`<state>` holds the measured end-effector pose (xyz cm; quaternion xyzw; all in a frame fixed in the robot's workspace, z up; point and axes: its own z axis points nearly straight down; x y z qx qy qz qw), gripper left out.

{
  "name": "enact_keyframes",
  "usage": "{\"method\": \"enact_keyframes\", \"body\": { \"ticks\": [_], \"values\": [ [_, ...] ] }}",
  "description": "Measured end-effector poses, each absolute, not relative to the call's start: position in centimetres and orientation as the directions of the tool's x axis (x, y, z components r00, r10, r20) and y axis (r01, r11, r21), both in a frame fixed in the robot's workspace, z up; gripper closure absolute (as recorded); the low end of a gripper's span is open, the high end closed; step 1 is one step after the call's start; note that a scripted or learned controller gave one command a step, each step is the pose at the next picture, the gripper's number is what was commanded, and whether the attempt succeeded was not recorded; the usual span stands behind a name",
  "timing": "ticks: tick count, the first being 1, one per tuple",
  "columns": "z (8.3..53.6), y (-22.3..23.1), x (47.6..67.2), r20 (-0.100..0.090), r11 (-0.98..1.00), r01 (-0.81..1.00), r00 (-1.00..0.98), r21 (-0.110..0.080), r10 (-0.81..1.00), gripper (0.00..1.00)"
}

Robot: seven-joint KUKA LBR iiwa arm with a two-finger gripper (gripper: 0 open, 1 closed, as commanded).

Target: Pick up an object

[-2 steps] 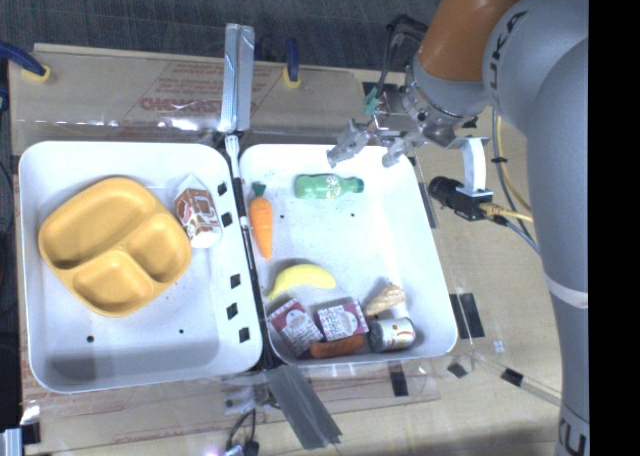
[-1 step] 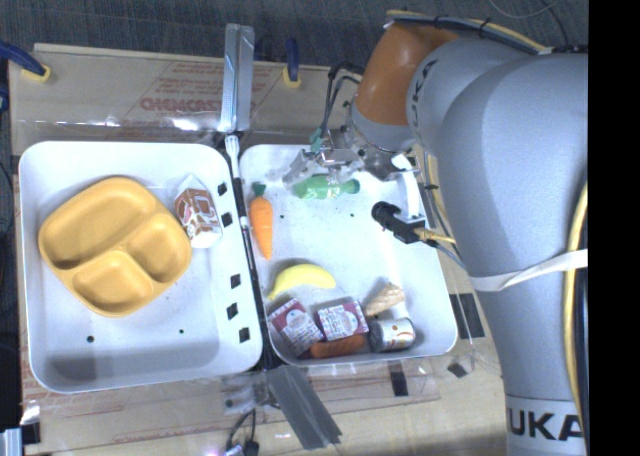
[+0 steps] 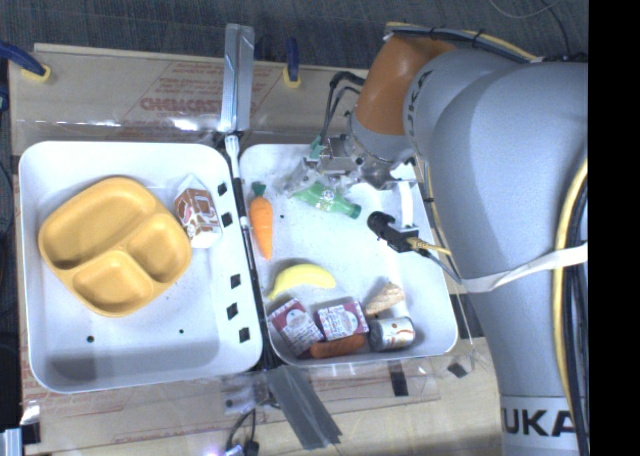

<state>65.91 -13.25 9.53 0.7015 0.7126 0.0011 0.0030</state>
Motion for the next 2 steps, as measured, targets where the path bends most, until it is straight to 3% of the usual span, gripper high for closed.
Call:
{"method": "enact_keyframes", "body": {
  "ticks": [1,2],
  "values": [
    [10.4,-13.1,65.9,-0.002,0.021,1.000,-0.021,0.003,1.000,1.00],
    [19.3,-8.8,65.7,-0.001,0.286,0.958,-0.286,0.000,0.958,1.00]
  ]
}}
